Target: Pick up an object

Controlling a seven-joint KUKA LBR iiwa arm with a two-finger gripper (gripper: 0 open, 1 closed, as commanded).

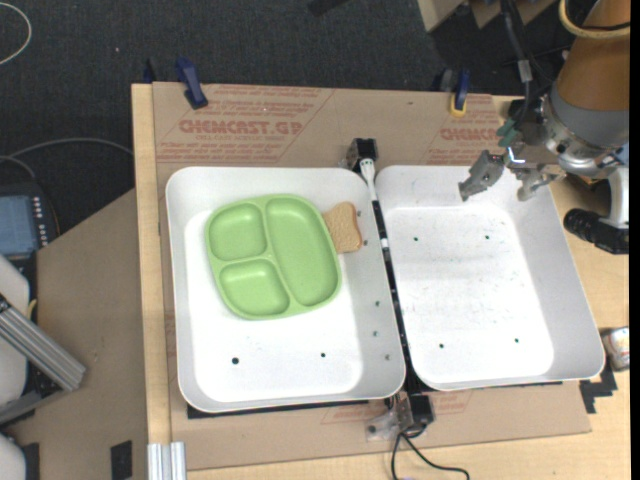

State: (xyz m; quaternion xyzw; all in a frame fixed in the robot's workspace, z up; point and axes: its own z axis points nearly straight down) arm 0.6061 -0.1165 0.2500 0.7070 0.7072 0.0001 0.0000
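Note:
A green three-compartment plate (272, 256) lies in the left bin (200, 358), toward its far side. A small tan slab, like a slice of bread (344, 227), rests against the plate's right rim. My gripper (503, 182) hangs over the far edge of the right bin (480, 358), well to the right of both objects. Its two fingers are spread apart and open, with nothing between them.
The two white bins sit side by side on a cardboard sheet (250, 118) held by blue clamps (190, 80). A black bracket (362, 153) sits at the far end of the seam between the bins. Cables and grey equipment lie left of the bench.

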